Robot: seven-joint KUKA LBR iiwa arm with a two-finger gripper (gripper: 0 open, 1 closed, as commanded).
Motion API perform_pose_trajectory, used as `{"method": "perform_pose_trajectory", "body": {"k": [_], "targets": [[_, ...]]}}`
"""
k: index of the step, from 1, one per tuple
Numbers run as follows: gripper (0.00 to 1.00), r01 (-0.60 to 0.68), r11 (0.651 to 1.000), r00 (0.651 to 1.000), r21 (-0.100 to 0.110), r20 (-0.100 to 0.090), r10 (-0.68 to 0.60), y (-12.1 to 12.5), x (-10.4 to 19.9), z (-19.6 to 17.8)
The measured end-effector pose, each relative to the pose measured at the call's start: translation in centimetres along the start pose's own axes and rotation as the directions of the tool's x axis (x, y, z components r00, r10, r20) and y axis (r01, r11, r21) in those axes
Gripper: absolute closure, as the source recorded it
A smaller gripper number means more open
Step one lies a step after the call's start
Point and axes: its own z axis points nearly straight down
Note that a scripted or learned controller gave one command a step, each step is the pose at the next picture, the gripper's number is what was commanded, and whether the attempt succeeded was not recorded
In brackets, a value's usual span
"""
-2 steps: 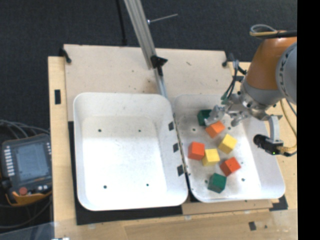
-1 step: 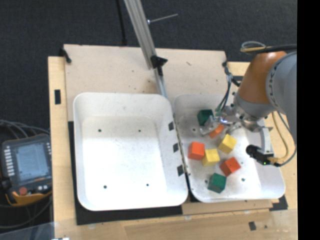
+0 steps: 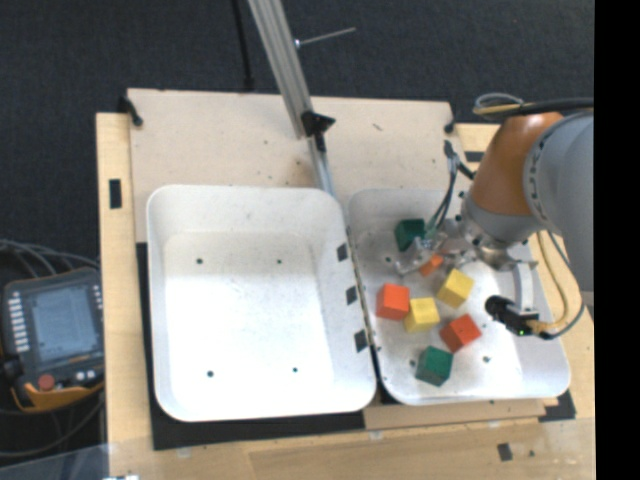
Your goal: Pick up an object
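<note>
Gripper (image 3: 425, 258) — low in the right bin (image 3: 540, 368), finger state cannot be told. Small orange block (image 3: 432, 264) — right at the fingertips, possibly touching; grasp unconfirmed. Dark green block (image 3: 409, 234) — just beyond; yellow block (image 3: 455, 288) — just beside.

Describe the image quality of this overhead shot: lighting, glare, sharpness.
Camera view: soft, even light with faint shadows; the left bin floor looks bright and nearly washed out; the picture is coarse throughout, so the blocks read as colour patches, such as the orange block, and the gripper is too blurred to make out.
</note>
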Motion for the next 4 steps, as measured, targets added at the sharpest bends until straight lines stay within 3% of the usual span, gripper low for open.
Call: {"method": "perform_pose_trajectory", "body": {"k": [1,4], "targets": [[1.00,-0.006,1.000,1.000,-0.005,0.000,0.006,0.1,-0.1,-1.2],[1.00,0.005,1.000,1.000,-0.006,0.000,-0.005,-0.2,-0.4,-17.8]]}}
